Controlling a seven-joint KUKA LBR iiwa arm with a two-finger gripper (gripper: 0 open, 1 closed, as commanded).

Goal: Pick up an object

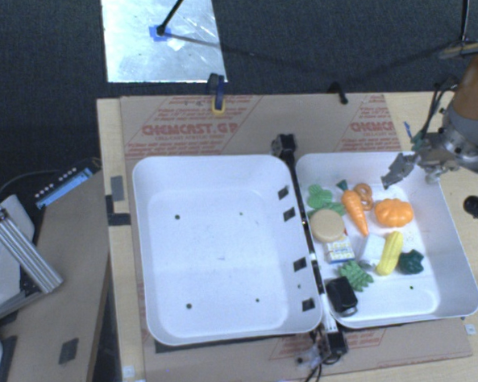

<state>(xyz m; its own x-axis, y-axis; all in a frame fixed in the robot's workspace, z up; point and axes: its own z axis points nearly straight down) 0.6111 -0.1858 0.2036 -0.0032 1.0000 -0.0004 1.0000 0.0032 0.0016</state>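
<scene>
The claw (pixel 401 170) hangs over the right bin's (pixel 448 238) far edge. Just below it lies an orange pumpkin (pixel 394 212). Left of that a carrot (pixel 354 210) lies lengthwise, with green leaves (pixel 320 196) farther left. Lower down, well below the claw, lie a yellow corn cob (pixel 390 252), a tan round (pixel 327 224) and a black block (pixel 341 294).

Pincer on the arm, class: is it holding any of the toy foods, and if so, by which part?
Nothing is held. The pincer hangs above the right bin's upper right area, apart from the orange pumpkin and carrot below it.
</scene>
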